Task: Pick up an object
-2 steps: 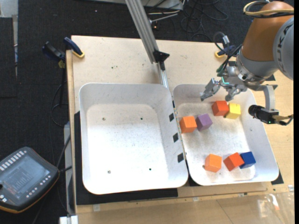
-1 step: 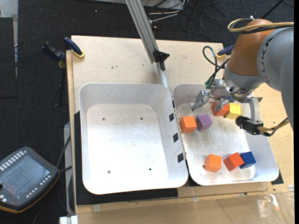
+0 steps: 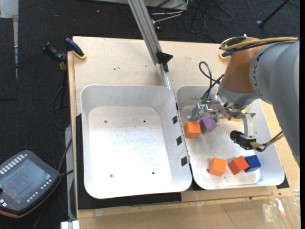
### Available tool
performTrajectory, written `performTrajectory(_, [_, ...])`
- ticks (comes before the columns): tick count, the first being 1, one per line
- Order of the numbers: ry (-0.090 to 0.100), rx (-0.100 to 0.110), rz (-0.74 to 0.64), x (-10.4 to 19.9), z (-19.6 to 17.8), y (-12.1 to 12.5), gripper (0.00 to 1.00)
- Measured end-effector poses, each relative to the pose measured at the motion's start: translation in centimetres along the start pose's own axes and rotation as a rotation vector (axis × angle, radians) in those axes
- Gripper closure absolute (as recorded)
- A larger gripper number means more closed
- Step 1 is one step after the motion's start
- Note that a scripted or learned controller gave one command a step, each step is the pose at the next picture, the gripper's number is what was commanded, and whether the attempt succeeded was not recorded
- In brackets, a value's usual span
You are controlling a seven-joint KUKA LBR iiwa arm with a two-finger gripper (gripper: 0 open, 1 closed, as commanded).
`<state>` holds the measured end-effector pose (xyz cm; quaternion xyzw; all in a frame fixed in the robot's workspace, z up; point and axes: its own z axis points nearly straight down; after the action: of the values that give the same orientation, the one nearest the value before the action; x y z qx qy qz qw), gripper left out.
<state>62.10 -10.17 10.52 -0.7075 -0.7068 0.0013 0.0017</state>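
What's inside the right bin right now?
Right bin holds two orange blocks, a purple block, a red-orange block and a blue block. The arm covers its far corner.

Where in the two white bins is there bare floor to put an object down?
The left white bin offers its whole speckled floor. The right white bin is crowded: an orange cube and purple block under the gripper, and orange, red and blue cubes along its near edge.

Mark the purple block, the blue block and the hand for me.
purple block (image 3: 208, 124), camera view, its top face.
blue block (image 3: 253, 162), camera view, its top face.
hand (image 3: 202, 112), camera view, between its fingertips.
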Motion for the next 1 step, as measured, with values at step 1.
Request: performTrajectory(1, [-0.001, -0.003, -0.001, 0.04, 1.06, 0.0, 0.0])
